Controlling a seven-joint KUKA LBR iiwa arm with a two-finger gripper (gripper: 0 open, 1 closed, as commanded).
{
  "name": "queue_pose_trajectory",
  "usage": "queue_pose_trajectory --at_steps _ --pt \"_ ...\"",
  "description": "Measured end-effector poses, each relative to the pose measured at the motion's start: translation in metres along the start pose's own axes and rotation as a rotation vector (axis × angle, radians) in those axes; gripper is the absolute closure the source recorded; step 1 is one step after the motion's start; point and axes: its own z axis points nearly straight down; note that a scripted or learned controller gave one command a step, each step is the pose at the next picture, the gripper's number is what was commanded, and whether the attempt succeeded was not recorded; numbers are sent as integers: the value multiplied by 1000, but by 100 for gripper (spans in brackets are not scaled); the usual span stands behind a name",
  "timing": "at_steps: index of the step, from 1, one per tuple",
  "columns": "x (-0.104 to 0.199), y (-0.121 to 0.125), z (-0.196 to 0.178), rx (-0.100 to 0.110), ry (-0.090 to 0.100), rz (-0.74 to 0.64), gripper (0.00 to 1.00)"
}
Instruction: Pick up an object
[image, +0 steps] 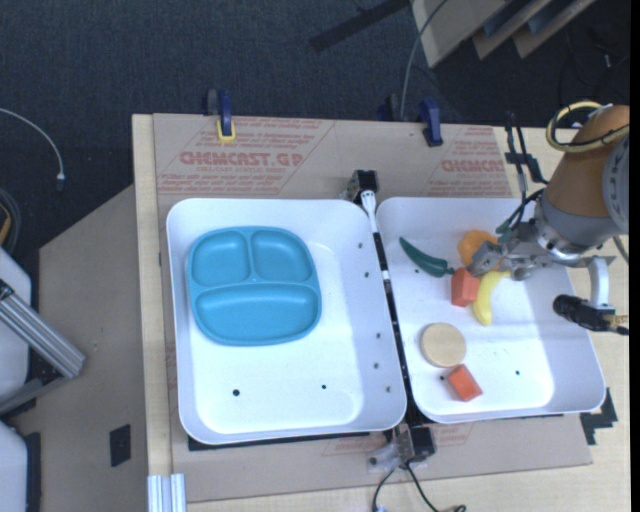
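Where hand (497, 262) hovers, grip unclear, yellow banana (485, 298) runs near-upright, red block (464, 288) beside.

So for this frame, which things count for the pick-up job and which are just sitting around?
In play:
- gripper, low in the right bin
- orange piece, red block and yellow banana crowded beside it
- green pepper, tan disc, second red block, loose in the same bin

Just lying about:
- blue divided plate in the left bin
- blue clamps on the board's far edge

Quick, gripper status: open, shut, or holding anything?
Gripper: cannot be told; it sits low in the right bin, over the cluster of small food toys.
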Motion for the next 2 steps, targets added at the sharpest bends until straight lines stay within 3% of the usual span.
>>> queue_pose_trajectory --at_steps 1,2 --pt "-1 1 -14 -5 -2 0 100" --pt "-6 1 -78 -16 -6 1 100"
